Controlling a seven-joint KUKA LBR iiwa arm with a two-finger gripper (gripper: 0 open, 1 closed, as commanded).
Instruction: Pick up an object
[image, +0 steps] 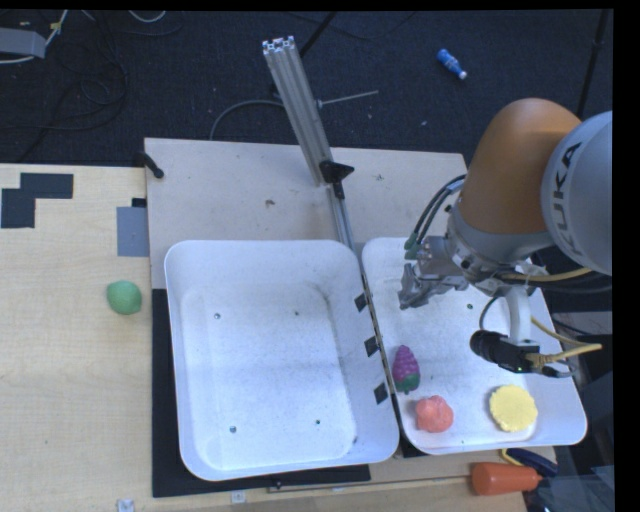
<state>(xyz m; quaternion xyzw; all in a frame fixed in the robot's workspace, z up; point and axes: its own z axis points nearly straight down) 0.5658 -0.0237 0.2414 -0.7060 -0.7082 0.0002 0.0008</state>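
The desk carries two white bins; the arm reaches over the right bin, and its claw hangs above that bin's upper left part. Whether the claw is apart or together I cannot tell — nothing shows between its tips. Three things lie in this bin, all toward six o'clock of the claw: a yellow disc at five, a red lump at six, and a purple cone — nearest, its long axis running twelve to six.
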